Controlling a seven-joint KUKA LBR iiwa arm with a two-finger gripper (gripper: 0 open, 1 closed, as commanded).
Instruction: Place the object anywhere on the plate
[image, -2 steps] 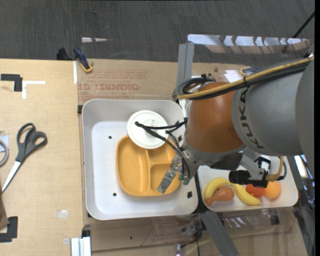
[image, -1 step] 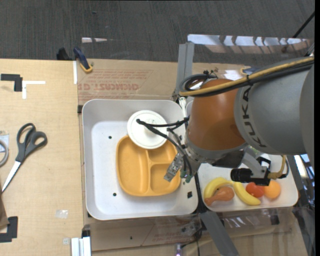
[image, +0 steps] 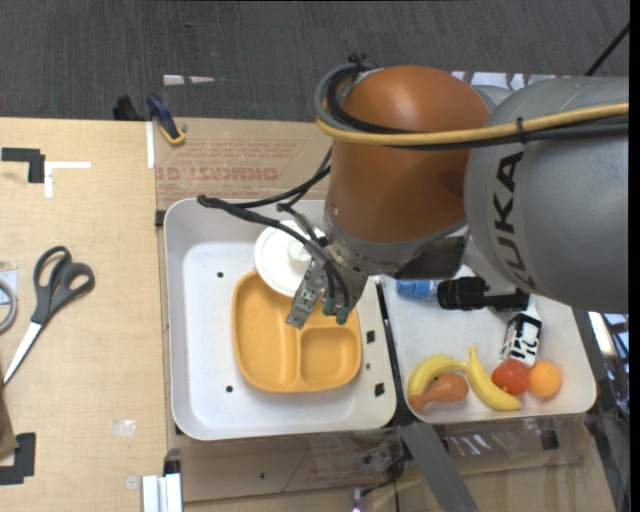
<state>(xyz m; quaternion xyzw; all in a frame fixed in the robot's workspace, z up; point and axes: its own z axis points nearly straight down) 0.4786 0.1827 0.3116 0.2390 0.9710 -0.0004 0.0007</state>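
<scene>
A yellow-orange divided plate (image: 290, 345) lies in the left white bin (image: 200, 380). My gripper (image: 321, 302) hangs over the plate's far right part, just above the ridge between compartments. Its two fingers stand apart, open, and the plate's surface shows between them with nothing held. A white round dish-like object (image: 278, 256) rests at the plate's far edge, overlapping its rim and partly hidden by the wrist and cables.
The right bin (image: 570, 400) holds two bananas (image: 488, 378), a red tomato (image: 510, 376), an orange (image: 545, 378), a brownish drumstick-shaped piece (image: 440, 392), a small black-and-white bottle (image: 521, 338) and a blue item (image: 415, 289). Scissors (image: 48, 290) lie on the bench at left.
</scene>
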